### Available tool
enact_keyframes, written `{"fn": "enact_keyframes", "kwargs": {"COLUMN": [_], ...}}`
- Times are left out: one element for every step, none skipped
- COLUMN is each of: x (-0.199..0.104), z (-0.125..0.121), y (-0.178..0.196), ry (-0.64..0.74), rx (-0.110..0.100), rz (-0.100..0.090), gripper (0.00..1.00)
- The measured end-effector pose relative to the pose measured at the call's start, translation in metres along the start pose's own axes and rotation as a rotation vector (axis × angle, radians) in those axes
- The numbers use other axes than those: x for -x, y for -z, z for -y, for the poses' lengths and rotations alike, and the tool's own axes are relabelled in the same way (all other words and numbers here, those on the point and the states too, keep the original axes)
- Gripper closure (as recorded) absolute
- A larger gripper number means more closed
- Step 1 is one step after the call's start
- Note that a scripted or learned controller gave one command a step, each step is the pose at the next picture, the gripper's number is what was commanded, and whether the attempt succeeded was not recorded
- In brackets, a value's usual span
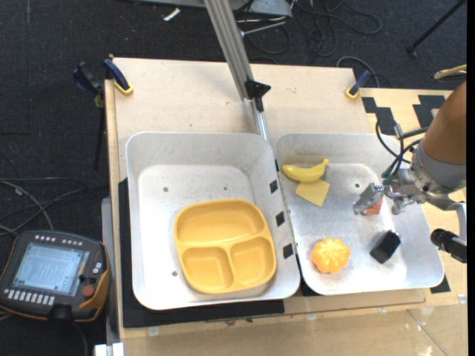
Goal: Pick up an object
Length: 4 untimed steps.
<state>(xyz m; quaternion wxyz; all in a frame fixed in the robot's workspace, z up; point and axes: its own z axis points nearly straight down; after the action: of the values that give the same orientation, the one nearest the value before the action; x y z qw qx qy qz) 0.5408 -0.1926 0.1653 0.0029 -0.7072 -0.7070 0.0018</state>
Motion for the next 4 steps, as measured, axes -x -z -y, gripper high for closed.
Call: {"fn": "enact_keyframes", "kwargs": {"x": [-0.003,-0.002,-0.005,0.0], "z": [0.0,-0.002,-0.012,-0.012], "y": [-0.064,-0.05,-0.002,0.061], "ry": [0.0,0.0,0.004,0.003], "rx": [0.0,0.008,0.013,0.014], "rz": [-0.001,0.002,0.004,0.005], "gripper": [0.0,1.0,1.0,1.0]}}
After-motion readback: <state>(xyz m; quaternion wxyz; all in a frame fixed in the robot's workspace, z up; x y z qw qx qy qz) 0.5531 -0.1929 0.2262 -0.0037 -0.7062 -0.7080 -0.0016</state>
